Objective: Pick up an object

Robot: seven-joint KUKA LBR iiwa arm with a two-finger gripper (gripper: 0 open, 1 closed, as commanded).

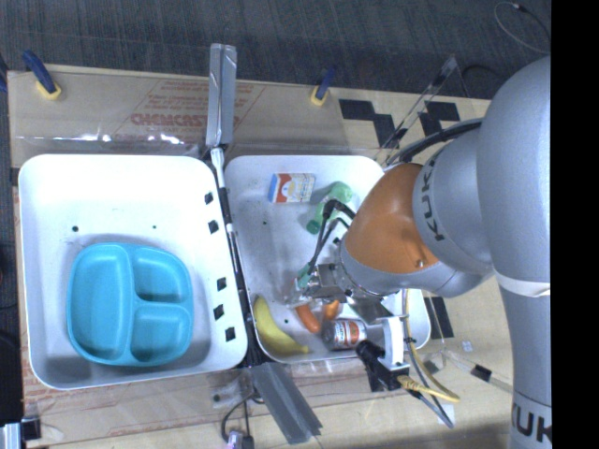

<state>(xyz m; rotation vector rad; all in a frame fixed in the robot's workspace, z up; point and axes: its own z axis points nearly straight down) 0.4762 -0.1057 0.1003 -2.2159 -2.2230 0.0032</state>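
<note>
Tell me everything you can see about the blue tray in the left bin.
The blue tray is a light-blue plate that looks like moulded plastic, with rounded corners and three compartments: one long section on the view's left and two smaller ones on the right. All three look bare. It lies flat and face-up on the floor of the left bin, toward the near left corner, casting a soft shadow around its rim. Nothing else touches it; the arm works over the other bin.

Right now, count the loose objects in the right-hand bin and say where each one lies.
5 visible: small carton near the far wall; green object beside it; banana at the near left corner; orange piece beside the banana; bottle right of that. The arm may hide more.
</note>
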